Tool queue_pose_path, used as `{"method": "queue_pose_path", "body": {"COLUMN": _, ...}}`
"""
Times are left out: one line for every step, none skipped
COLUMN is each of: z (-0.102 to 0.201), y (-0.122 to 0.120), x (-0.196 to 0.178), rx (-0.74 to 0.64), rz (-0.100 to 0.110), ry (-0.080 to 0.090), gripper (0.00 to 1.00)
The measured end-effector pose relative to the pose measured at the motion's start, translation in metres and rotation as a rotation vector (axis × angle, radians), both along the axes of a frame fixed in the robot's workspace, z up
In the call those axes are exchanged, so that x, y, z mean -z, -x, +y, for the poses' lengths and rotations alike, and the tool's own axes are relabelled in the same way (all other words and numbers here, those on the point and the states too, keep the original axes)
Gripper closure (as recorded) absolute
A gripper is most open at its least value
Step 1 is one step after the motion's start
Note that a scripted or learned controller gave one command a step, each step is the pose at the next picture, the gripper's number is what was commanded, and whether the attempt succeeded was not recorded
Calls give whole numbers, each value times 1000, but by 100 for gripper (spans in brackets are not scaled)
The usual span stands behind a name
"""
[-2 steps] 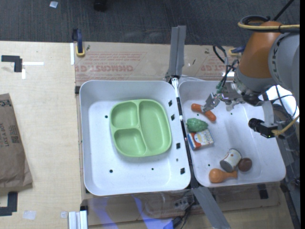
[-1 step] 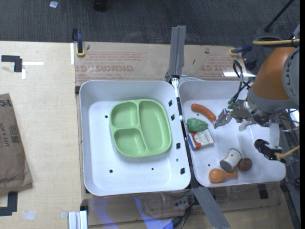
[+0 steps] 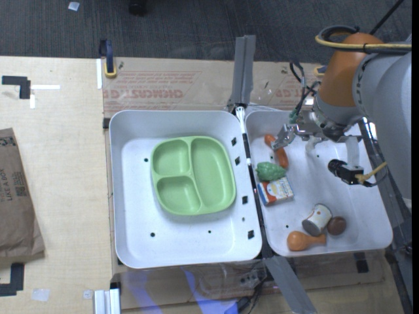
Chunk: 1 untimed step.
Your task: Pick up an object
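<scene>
Camera view: the hand [image 3: 285, 138] is seen low in the right bin [image 3: 366, 237], just above an orange carrot [image 3: 279, 154]; its grip cannot be told. A green tray [image 3: 194, 174] is held in the left bin [image 3: 131, 227].

I see my hand [image 3: 285, 138] in the right bin [image 3: 366, 208], carrot [image 3: 280, 154] just under it, leafy vegetable [image 3: 270, 171] and carton [image 3: 276, 191] nearer than it, can [image 3: 317, 219] and gourd [image 3: 304, 240] beyond those, divided tray [image 3: 194, 174] in the left bin [image 3: 131, 195], well left of my hand.

Brown paper bag [image 3: 16, 195] on bench [image 3: 59, 123]
</scene>
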<state>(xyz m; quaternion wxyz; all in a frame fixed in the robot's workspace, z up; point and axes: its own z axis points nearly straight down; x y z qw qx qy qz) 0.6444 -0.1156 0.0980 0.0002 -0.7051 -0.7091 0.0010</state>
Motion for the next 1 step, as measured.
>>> {"method": "queue_pose_path", "body": {"z": 22, "y": 10, "x": 7, "rx": 115, "rz": 1, "ry": 0, "gripper": 0}}
